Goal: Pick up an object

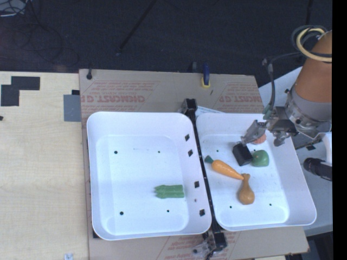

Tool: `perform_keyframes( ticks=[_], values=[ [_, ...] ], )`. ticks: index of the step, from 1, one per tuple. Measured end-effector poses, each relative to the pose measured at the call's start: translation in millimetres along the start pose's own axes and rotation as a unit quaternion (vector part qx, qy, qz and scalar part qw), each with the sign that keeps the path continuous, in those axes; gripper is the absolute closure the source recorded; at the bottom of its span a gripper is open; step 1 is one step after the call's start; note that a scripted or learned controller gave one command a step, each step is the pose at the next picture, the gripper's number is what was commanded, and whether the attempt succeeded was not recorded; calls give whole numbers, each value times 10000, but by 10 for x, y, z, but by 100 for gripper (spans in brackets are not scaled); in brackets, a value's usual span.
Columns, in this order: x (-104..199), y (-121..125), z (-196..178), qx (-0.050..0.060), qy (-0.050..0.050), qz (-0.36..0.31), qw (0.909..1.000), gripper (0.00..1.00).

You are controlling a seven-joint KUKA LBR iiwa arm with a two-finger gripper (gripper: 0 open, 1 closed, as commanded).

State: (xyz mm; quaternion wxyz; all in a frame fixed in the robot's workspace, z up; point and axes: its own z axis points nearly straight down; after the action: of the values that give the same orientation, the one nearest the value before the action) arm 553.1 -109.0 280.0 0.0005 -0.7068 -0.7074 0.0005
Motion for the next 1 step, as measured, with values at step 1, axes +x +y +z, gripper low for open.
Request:
perform_keyframes(
  ticks=[1],
  values=[
    [-6,0,-97,8,2,-2,10000,100]
  ],
)
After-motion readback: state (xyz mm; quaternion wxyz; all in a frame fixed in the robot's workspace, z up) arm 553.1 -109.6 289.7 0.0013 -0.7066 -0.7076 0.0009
